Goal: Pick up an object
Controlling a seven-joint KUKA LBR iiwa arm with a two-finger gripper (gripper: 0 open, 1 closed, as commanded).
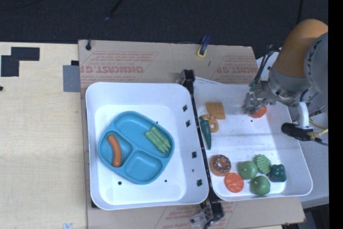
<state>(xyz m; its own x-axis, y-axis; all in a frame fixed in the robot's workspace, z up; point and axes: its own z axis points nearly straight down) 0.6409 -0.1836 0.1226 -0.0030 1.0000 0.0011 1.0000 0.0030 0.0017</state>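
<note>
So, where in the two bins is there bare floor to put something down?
Free: the right bin's middle, between the cracker and the donut; the left bin's floor around the blue tray, widest at its near right corner. Crowded: the right bin's near edge and the far corner, where the gripper stands beside a red piece.

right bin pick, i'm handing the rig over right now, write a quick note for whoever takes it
Gripper: down in the far right part of the right bin, right at a small red-orange item; whether it has a grip can't be told from this view.
Right bin also holds: cracker, pretzel, dark green pepper, donut, tomato, two green apples, and two more green pieces at the near right.
Left bin: blue divided plate with a sausage and green beans.
Done: reached an item. Left: confirm the grip and lift.
</note>
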